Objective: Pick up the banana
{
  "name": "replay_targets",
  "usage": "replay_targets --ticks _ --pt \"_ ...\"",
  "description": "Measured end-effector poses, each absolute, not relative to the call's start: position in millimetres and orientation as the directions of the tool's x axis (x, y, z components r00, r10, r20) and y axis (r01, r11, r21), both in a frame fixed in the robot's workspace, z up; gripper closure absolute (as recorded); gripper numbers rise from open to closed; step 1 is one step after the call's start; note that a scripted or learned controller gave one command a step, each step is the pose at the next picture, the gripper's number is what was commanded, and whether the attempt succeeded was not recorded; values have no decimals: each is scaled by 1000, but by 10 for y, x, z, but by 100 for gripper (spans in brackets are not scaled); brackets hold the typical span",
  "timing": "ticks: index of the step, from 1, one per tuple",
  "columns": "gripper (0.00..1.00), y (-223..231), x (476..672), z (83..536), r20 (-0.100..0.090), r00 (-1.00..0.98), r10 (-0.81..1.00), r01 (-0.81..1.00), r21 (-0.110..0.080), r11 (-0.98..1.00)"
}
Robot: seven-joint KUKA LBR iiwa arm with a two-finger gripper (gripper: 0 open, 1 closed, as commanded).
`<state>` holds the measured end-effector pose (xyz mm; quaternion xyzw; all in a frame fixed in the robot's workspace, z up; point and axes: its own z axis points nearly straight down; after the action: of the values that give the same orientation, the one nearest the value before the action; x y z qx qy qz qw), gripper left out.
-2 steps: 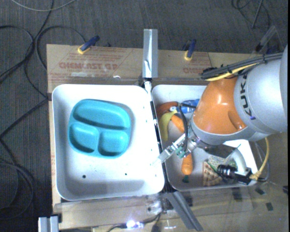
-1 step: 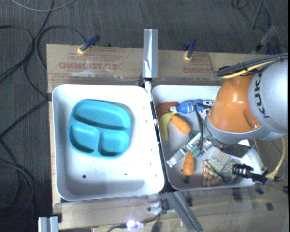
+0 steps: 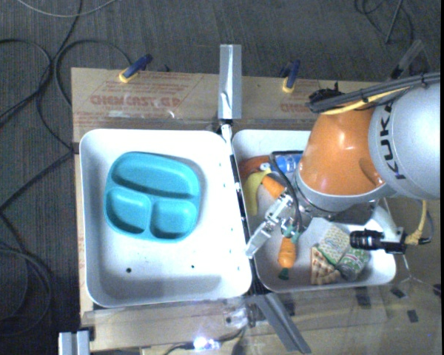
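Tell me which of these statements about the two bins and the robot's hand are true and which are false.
1. A blue divided tray lies in the left bin. True.
2. The banana lies in the left bin. False: it lies in the right bin, near the wall between the bins.
3. The hand is over the right bin. True.
4. The carrot lies on the blue tray. False: it lies in the right bin, just below the hand.
5. The arm has an orange band. True.
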<state>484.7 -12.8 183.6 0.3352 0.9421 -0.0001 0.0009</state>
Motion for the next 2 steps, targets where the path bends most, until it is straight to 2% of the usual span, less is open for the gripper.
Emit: replay_targets --ticks 1,2 --pt "0 -760 4836 1834 -1 -757 653 653 -2 757" --pt "0 -352 4845 1835 -1 -809 587 587 -1 809"
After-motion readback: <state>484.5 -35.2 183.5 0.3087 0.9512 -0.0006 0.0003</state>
